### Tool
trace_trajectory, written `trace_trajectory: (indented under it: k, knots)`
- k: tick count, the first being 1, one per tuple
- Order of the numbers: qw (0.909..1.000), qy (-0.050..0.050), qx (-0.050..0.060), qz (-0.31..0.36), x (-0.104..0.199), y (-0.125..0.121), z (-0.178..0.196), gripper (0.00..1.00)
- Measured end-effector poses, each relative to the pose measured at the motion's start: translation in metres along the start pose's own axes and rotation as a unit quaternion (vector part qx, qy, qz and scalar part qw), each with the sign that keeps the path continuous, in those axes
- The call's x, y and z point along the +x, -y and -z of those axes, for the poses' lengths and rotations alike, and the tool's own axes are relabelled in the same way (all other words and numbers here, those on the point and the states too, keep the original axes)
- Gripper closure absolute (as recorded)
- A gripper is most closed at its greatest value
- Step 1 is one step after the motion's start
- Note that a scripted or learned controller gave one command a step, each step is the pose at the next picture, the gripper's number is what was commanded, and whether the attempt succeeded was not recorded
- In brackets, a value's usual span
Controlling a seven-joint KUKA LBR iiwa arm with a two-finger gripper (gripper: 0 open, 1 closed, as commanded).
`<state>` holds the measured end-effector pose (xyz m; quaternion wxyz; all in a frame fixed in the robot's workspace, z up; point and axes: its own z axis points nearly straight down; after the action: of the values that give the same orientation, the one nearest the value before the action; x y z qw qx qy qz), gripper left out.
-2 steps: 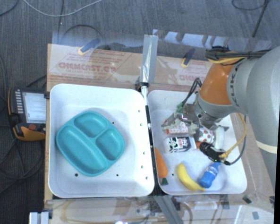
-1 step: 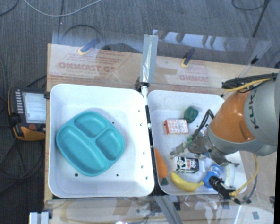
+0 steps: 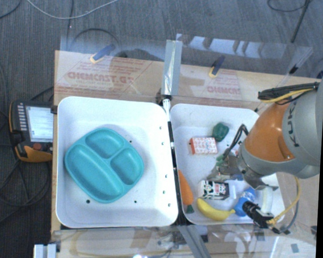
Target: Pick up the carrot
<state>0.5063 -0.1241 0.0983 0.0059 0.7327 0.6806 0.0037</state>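
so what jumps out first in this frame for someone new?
Probably the big teal divided plate lying in the left bin, then the grey-and-orange arm reaching over the right bin from the right. Below it, small items crowd that bin: the carrot lies against the bin's left wall, with a banana beside it near the front edge.
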Motion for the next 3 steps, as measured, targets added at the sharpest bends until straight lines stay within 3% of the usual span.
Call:
trace_trajectory:
  k: [1, 2, 3]
  knots:
    - [0.9636, 0.002, 0.009, -0.267, 0.041, 0.016, 0.084, 1.00]
    - [0.9968, 0.000, 0.009, -0.080, 0.039, 0.024, 0.084, 1.00]
    - [0.9960, -0.002, 0.009, 0.088, 0.103, 0.029, 0.084, 1.00]
